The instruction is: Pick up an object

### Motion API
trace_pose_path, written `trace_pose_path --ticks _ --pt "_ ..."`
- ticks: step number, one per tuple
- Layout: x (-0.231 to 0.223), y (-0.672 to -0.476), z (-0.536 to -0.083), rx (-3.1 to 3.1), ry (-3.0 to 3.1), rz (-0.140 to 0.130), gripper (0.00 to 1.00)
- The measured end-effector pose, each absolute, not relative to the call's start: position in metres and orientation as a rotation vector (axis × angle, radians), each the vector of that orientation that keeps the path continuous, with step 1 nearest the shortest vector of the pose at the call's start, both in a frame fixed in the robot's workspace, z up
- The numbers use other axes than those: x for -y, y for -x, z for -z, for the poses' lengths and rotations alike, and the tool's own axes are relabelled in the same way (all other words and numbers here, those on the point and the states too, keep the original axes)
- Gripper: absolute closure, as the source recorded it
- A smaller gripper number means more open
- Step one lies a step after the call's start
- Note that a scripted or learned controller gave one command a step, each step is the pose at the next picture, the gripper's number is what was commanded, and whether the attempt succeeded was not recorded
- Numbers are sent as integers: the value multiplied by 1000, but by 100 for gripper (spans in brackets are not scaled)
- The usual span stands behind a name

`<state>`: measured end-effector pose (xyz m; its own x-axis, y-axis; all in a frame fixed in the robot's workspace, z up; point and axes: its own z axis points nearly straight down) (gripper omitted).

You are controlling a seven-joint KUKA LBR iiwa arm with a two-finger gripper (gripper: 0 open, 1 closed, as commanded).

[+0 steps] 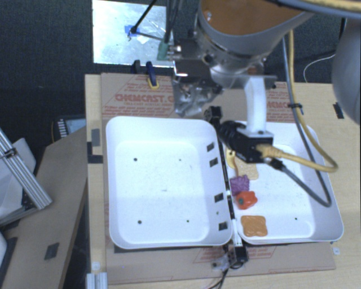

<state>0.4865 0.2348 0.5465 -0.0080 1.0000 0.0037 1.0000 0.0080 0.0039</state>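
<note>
Purple object [240, 183], red object [246, 199], orange object [254, 226], tan object [247, 170], one each, right bin [299, 195], claw [190, 103] state unclear.

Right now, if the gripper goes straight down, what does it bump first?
The gripper would probably meet the left bin's back rim, or the cardboard behind it; depth is unclear.

From my seat the left bin [163, 180] and right bin [307, 211] both look like smooth white plastic with a soft sheen. The sheet [135, 96] under them is matt brown cardboard, red print on it. The bench top [70, 169] looks like pale matt wood, and the rail [25, 180] is ribbed bare aluminium. The arm shell [242, 17] is glossy. The purple lump [240, 183] is knobbly and matt, the orange slab [254, 226] matt too.
</note>
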Motion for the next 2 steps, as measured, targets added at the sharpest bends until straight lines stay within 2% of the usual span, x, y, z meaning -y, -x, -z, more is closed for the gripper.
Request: trace_pose_path --ticks 1,2 --pt "-235 -487 -558 -2234 -2208 -12 100" --pt "-235 -486 -557 -2235 -2208 -11 0"
